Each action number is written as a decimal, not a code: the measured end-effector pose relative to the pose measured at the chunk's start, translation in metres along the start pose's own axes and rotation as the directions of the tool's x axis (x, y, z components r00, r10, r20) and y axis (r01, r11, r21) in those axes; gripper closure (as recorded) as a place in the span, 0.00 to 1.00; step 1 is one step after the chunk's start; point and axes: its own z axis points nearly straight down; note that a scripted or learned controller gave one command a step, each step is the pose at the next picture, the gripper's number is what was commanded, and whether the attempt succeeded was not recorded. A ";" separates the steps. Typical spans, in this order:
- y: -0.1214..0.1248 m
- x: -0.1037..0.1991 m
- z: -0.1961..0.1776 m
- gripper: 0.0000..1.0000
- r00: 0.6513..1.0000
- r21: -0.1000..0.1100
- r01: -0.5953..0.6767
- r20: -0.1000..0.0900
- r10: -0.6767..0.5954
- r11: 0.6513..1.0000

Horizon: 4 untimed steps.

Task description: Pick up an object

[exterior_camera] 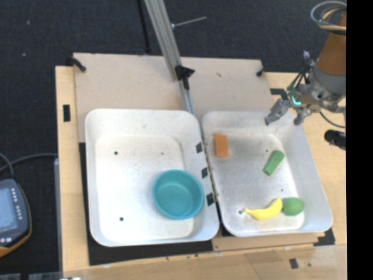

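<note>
We've got the gripper (287, 113) at the upper right of the frame, hanging over the top right corner of the right bin (309, 156). Fingers are spread apart with nothing between them, so no grasp yet.

Nearest candidate is the green cylinder (273, 163): it lies below and slightly left of the gripper in the frame, near but clearly apart. Its long axis is tilted, upper end leaning right, lower end left. We'd judge the next move as a drop down-frame with the wrist turned so the fingers close across that axis, not along it.

Count in the right bin, four things:
- one green cylinder, right of centre
- one orange block (221, 145), upper left of that bin, well apart from the gripper
- one yellow banana (265, 210), bottom of the bin, lying roughly horizontal
- one green round fruit (293, 206), touching the banana's right end

Left bin (105, 156), one thing: a blue bowl (178, 193) at its lower right, open side up.

Banana and fruit are in contact, so a grab there looks riskier to us than the cylinder, which sits alone.
</note>
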 end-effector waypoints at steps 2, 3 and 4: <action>-0.009 0.002 0.091 0.00 1.000 0.003 -0.001 -0.001 0.001 1.000; -0.009 0.001 0.108 0.00 1.000 0.001 -0.001 0.000 0.001 1.000; -0.008 -0.001 0.094 1.00 1.000 -0.004 0.001 0.004 -0.001 1.000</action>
